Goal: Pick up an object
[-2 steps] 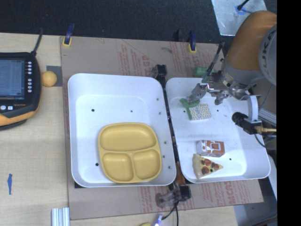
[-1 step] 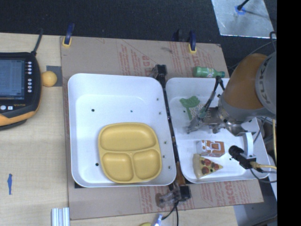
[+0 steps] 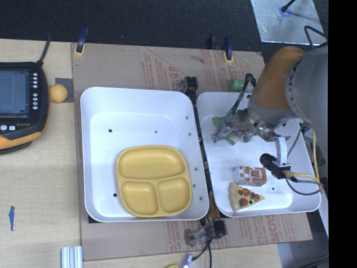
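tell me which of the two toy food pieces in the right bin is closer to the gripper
The rectangular red-and-white toy piece: it lies between the gripper and the pizza slice, which sits nearer the bin's front edge.

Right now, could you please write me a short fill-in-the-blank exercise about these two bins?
The yellow tray lies in the ___ bin.
The tray has ___ compartments.
The pizza slice lies in the ___ bin.
The arm reaches over the ___ bin.

Missing words: left, three, right, right
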### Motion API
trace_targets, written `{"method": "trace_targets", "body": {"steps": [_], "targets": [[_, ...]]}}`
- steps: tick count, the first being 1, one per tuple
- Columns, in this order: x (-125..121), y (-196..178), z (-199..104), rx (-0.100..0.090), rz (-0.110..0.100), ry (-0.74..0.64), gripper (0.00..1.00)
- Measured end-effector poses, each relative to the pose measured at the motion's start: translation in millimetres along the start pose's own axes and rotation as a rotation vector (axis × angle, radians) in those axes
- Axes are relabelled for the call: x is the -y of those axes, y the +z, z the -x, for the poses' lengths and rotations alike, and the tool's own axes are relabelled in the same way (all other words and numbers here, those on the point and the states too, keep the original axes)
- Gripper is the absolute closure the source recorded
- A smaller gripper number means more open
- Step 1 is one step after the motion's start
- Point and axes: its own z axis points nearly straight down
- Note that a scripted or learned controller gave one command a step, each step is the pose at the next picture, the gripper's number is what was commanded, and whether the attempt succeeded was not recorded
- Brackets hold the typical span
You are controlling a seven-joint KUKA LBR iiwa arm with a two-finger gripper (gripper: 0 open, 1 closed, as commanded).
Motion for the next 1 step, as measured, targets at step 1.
{"method": "trace_targets", "body": {"steps": [1], "targets": [[-28.7, -14.0, 115.9, 0.000, 0.003, 0.005, 0.00]]}}
